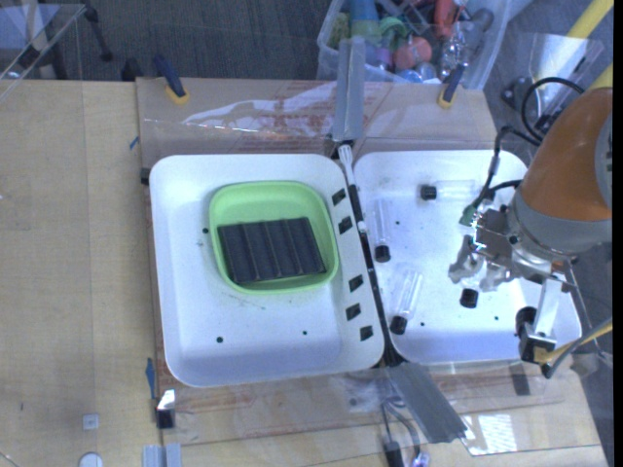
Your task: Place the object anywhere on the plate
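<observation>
1. A dark ribbed slab is seen lying flat on the green plate, well inside its rim and roughly centred. It is taken to be the task's object (nothing else of that size is seen in either bin).
2. On that reading, the placing is judged done: the slab is borne wholly by the plate and nothing touches it. At most, a withdrawal of the arm would be left.
3. The gripper is found over the right bin, well apart from the plate. Whether it is set wide or narrow cannot be told from this slant, and nothing is seen held in it.
4. The plate is set in the left bin, with a bare white floor around it.
5. In the right bin, a clear tube and a small black piece are scattered.
6. Both bins are carried by a pale wooden bench. Behind it stands a clear tub of coloured oddments.
</observation>
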You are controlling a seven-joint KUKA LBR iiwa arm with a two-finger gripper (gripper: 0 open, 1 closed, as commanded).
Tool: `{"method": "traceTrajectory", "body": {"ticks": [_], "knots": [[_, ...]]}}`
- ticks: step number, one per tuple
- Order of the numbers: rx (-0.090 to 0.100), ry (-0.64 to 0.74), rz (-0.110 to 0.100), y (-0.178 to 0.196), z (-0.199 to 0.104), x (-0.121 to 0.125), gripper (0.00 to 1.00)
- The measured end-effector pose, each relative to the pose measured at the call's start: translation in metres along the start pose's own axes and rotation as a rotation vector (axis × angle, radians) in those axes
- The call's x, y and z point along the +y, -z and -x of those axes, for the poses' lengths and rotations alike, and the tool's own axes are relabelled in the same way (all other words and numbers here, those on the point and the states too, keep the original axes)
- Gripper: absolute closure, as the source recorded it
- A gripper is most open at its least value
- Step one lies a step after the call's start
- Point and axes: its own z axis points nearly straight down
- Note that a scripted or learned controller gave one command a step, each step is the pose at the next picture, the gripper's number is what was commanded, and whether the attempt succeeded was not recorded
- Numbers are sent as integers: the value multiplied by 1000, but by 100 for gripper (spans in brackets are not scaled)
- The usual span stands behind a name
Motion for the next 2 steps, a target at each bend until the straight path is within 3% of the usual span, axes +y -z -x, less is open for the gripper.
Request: {"method": "traceTrajectory", "body": {"ticks": [1, 2], "knots": [[0, 0, 0, 0, 0, 0, 0], [1, -71, 2, 119, 25, 50, 0]]}}
